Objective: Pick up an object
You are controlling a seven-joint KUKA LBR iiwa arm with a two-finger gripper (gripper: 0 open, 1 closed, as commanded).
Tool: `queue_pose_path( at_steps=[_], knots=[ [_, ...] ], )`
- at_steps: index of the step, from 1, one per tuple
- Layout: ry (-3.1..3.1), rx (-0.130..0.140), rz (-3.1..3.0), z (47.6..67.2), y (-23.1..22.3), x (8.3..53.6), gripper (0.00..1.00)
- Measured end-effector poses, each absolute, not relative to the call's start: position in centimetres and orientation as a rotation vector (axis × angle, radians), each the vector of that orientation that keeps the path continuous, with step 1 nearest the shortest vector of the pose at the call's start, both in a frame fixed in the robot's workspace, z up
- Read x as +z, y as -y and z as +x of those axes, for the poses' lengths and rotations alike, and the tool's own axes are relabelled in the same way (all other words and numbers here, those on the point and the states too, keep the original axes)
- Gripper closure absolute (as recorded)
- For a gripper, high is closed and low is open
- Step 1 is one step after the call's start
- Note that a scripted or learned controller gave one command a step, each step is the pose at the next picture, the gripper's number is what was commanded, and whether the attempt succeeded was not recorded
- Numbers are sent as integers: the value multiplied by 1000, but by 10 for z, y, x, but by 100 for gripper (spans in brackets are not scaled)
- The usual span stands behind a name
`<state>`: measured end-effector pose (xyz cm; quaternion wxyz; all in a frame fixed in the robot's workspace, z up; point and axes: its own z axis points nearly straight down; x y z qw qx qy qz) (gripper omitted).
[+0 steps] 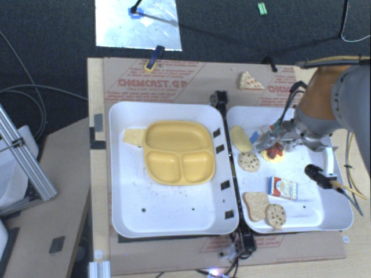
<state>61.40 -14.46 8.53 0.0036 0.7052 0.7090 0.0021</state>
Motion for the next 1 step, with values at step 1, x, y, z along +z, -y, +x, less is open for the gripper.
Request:
queue_pose_path(
  at_steps=[1],
  knots=[
    [-2220,11,2209,614,145,99,100]
  ],
)
